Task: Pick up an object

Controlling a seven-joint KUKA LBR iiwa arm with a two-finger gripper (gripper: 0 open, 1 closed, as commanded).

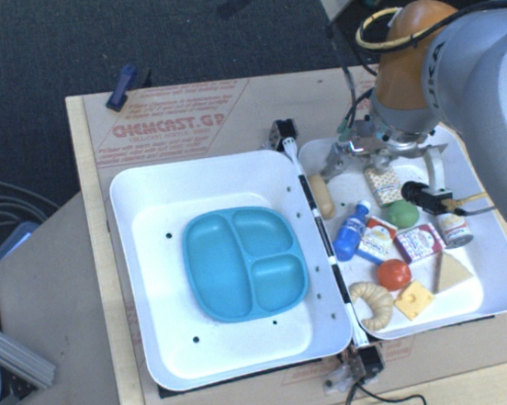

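Two white bins sit side by side. The left bin (153,284) holds one blue divided plate (243,263); the right bin (497,290) holds all the small things. Nearest in it lie one curled pastry (373,304), one yellow block (415,301), one red tomato (393,273) and one pale wedge (454,270); behind them are one red-and-white carton (418,243), one small can (457,233), one blue bottle (350,235) and one green ball (403,214); their labels are too small to read. Farther on lie one bread stick (323,195) and one speckled packet (384,184); the pincer (384,154) hangs just above that packet; whether it is spread or pressed together cannot be told. Beyond the bins the brown board (169,125) reads "CHEMCAST GP" in red; one blue clip (123,87) lies at its far edge.
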